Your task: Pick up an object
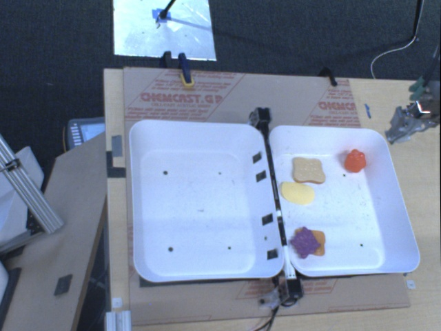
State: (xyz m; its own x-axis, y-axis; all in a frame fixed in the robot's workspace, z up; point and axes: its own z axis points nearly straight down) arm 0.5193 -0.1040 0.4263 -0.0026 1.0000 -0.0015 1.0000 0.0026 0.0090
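The robot's hand [411, 121] sits at the far right edge of the scene, outside the right bin [396, 185] and just beyond its far right corner, over bare bench [83, 185]; whether it is spread or pressed together cannot be told from this small, blurred patch, and nothing shows between its tips. Parked there, it leaves the overhead camera an unblocked look at both bins, which seems the likely reason for the position. All candidate objects lie in the right bin: an orange-red round piece [355, 161] near the far right corner, a tan toast-shaped piece [308, 170] to its left, a pale yellow oval [297, 194] just nearer than the toast, and a purple lump [303, 241] resting on a small orange slab [318, 243] close to the near left side, by the divider. The left bin [138, 205] holds only a few dark specks. The two bins butt together along their inner walls, fastened by dark clips [262, 176], presumably so neither shifts during grasps. Beneath them lies a brown cardboard sheet [289, 92] printed in red with "CHEMCAST", readable upside-down at the far left and far right; smaller print beside it is too faint to read. No object has yet been picked up.
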